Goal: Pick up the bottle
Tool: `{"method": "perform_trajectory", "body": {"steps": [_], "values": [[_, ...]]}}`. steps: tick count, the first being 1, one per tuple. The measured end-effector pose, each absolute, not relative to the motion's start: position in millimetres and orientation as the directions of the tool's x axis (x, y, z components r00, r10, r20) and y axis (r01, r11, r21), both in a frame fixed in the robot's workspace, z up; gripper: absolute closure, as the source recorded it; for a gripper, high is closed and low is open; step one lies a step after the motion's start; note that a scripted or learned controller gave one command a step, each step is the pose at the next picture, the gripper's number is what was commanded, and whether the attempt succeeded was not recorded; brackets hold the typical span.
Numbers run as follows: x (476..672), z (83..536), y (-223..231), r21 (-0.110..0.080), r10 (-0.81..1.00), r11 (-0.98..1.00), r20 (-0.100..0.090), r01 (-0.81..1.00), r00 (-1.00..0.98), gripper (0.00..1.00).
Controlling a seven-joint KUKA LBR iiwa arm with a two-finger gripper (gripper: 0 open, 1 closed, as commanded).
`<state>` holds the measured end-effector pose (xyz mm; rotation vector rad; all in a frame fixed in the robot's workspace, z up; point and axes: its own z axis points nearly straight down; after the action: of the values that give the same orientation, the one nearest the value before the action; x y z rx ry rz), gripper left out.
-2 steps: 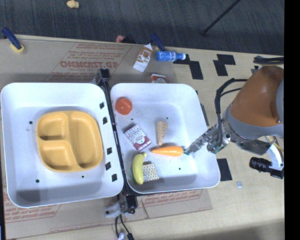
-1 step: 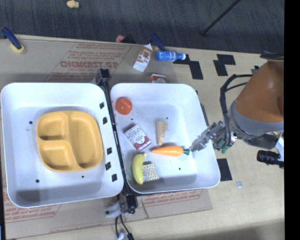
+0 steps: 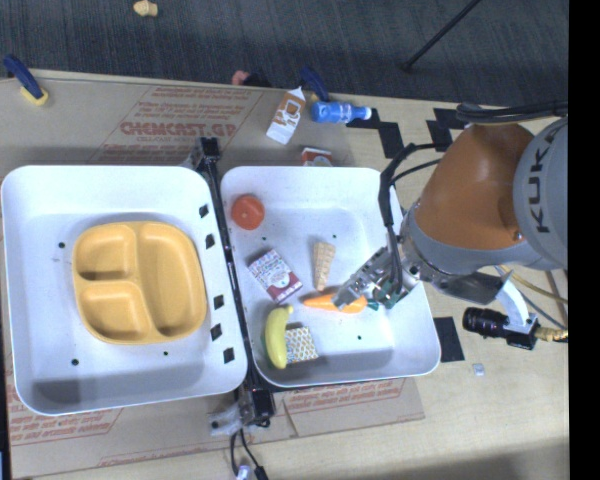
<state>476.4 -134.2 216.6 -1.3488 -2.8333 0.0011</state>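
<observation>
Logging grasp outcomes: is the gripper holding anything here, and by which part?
Cannot be told. The gripper sits low over the carrot in the right bin, far from the bottle.

The bottle lies on the bench behind the right bin.

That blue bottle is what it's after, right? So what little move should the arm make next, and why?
Probably lift out of the right bin and swing toward the blue bottle. The bottle lies on the bench beyond that bin's far rim, while the gripper sits low by the carrot, well away from it.
</observation>
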Motion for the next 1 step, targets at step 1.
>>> {"method": "perform_trajectory", "body": {"steps": [1], "values": [[477.1,213.4,-209.5,-0.001,0.678,0.735,-0.001,0.678,-0.735,1.00]]}}
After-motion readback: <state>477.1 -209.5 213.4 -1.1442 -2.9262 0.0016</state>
